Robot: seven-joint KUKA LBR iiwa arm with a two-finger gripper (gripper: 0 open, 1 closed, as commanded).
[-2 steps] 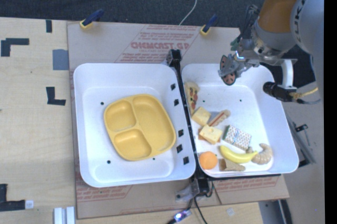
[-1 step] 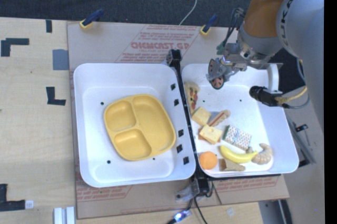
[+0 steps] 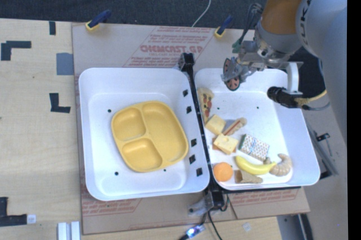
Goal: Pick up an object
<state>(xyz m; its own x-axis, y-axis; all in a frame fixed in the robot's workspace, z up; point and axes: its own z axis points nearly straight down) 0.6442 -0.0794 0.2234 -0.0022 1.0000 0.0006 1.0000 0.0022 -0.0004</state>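
Camera view, items placed relative to the right bin (image 3: 293, 137). Gripper (image 3: 232, 76): hangs over the bin's far left corner, above bare white floor; a small dark, reddish thing sits at its tip, too small to name, and whether the fingers are spread or closed on it cannot be told. Loose objects lie grouped in the bin's near and left part, apart from the gripper: pizza slice (image 3: 205, 101) against the left wall, nearest to the gripper; cheese wedge (image 3: 215, 123) and hot dog (image 3: 233, 126) side by side toward the middle; a second cheese block (image 3: 225, 144) just below them; patterned packet (image 3: 255, 147) beside it; banana (image 3: 254, 166) along the near wall, with an orange (image 3: 223, 171) at its left end and a croissant (image 3: 284, 165) at its right. Open room: the bin's far half and right side show plain floor. Left bin (image 3: 96, 120), adjoining the left wall: holds a yellow divided plate (image 3: 149, 135).
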